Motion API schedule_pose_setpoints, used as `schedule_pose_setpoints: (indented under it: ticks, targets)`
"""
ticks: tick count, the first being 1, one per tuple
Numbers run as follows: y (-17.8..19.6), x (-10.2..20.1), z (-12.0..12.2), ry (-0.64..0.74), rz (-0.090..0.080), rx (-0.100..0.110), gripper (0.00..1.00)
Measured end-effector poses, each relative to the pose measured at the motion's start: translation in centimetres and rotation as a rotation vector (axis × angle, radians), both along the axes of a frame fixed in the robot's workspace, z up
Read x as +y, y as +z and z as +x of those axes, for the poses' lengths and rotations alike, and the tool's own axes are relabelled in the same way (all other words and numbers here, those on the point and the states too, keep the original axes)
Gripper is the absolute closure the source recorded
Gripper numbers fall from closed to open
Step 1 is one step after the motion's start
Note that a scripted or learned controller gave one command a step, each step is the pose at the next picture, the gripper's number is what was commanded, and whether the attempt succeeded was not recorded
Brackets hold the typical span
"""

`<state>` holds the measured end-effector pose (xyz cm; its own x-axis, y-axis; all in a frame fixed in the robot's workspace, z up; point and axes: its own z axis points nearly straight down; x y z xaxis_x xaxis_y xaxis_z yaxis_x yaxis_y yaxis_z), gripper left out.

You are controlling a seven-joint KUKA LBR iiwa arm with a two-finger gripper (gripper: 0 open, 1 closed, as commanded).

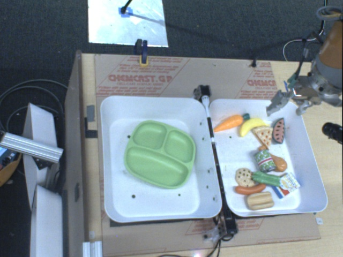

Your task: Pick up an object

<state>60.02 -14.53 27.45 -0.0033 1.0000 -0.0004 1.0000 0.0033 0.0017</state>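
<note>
The fingers (289, 101) of the arm (329, 63) are positioned above the far right corner of the right bin (308, 143), at the upper right of the camera view. The two fingers are spread apart in the released state, one pointing toward the bin's back rim and the other nearer the right edge. No object lies between them.

The right bin holds a group of toy food items, all resting on the bin floor:
- An orange carrot (228, 123) lies near the bin's left wall, toward the back.
- A yellow banana (251, 126) lies just beside the carrot, on its right.
- A pizza slice (263, 137) lies just in front of the banana.
- A watermelon slice (278, 131) lies right of the pizza slice, nearest to the fingers but apart from them.
- A small can (263, 160) with a green and white label sits in the middle of the bin, touching a brown drumstick (278, 163).
- A cookie (244, 175) with dark chips lies left of a green vegetable (266, 178).
- A red sausage (250, 189) lies just in front of the cookie.
- A bread roll (259, 200) lies nearest the front rim.
- A small printed packet (288, 184) lies at the right end of the green vegetable.

The left bin (115, 143) holds a green divided plate (159, 154), placed roughly at its centre.

Both bins stand side by side on a sheet of printed cardboard (161, 71) that covers the table (327, 159). A black clip (202, 93) sits at the back, where the two bins meet.
</note>
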Motion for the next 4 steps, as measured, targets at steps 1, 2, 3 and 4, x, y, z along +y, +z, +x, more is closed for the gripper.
schedule_pose_setpoints:
  ticks: [1,2,3,4]
  targets:
    - [-9.4,-1.6,-0.4,-0.003,0.001,0.007,0.0]
    - [-18.4,-2.6,-1.7,-0.003,0.001,0.006,0.0]
    - [-19.1,-0.6,-5.6,-0.003,0.002,0.005,0.0]
    - [-17.8,-0.7,-5.1,-0.002,-0.001,-0.007,1.0]
